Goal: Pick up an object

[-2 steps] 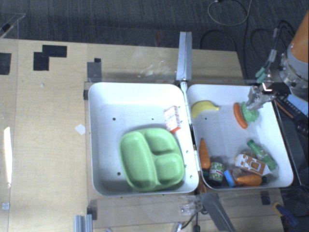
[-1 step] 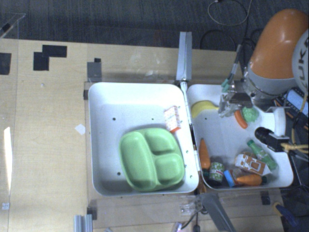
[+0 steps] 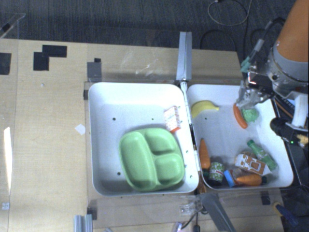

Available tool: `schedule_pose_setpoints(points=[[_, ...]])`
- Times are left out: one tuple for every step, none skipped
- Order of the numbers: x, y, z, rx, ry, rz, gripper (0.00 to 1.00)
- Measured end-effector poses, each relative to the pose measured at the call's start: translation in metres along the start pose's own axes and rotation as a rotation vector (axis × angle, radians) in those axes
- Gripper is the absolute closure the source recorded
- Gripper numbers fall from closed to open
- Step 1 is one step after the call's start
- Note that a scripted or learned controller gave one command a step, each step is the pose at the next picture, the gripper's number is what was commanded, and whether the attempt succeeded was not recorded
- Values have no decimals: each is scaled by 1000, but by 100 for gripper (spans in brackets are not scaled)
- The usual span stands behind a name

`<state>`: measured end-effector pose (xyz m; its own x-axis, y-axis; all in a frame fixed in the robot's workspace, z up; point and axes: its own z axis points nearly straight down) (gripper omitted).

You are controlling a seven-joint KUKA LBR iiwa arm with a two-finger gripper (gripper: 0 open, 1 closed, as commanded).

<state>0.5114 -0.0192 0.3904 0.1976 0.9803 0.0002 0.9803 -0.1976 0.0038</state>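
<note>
Wooden bench carries black tape marks at upper left. Grey metal post stands between the two bins at their far edge. Black cable loops on dark carpet beyond the bench. Metal bracket sits near left bin's far corner.

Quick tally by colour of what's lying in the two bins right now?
Green: 4, the tray, bottle, can, and piece under the gripper
Orange: 3 carrots
Yellow: 1 banana
Brown: 1 carton
White-red: 1 packet
Blue: 1 piece
Total: 11
</note>
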Motion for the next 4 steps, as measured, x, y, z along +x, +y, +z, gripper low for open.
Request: schedule_pose_setpoints(points=[[-6,5,126,4,0,84,100],[9,-17,135,6,-1,201,100],[10,-15,125,6,-1,196,100],[16,-27,123,4,0,320,100]])
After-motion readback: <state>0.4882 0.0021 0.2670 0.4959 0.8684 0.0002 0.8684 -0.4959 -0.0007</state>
